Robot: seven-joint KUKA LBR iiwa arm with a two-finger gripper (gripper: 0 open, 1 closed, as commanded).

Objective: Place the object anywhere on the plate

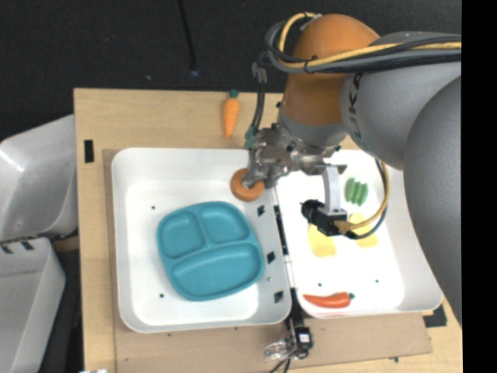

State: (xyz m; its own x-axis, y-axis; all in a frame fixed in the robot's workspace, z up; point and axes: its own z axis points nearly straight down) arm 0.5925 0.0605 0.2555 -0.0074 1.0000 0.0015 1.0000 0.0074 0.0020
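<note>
Small orange round object (247,186): in left bin (128,231), upper right corner, just off the plate's far corner. Tool (260,169): directly over it; grip cannot be told. Blue three-section plate (210,249): centre of left bin. Right bin (388,286): red chili (328,300), yellow pieces (322,243), green item (356,191). Carrot (231,113): on tabletop (155,103) behind the bins.

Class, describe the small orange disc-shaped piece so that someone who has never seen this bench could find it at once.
Start at the left white bin, which holds a blue three-compartment plastic plate. Look past the plate's far right corner, near the bin's right wall, under the gripper: there lies the small round orange disc. Unlike the long orange toy carrot on the wooden bench beyond the bin, it is flat, round and inside the bin.
</note>
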